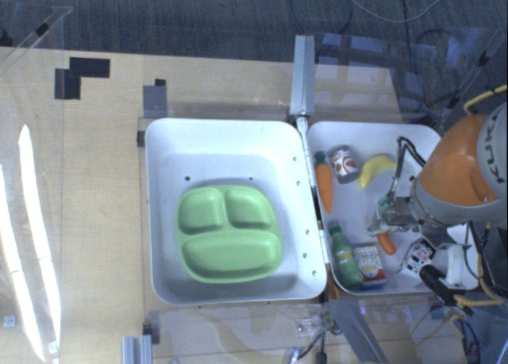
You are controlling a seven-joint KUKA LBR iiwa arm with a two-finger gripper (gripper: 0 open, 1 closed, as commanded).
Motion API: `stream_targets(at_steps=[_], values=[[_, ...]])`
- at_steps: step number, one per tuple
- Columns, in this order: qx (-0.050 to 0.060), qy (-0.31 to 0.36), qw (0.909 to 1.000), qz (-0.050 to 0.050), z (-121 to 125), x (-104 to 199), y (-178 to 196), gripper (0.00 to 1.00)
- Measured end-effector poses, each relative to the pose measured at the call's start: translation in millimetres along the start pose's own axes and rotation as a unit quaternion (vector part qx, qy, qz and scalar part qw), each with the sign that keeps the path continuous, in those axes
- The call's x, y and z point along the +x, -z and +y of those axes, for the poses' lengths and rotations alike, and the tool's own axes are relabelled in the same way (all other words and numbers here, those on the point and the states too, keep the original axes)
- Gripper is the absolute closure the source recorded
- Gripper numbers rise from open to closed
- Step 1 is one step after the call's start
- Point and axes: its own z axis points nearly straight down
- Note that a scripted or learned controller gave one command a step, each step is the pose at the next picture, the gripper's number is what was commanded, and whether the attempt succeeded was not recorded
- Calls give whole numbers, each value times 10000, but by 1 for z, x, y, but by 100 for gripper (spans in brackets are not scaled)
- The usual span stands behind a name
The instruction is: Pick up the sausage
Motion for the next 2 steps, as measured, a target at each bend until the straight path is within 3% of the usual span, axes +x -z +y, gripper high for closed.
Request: stream_targets(at_steps=[1,2], values=[[86,-52,9999,-2,-12,80,83,100],[91,-924,9957,-9,-13,116,83,100]])
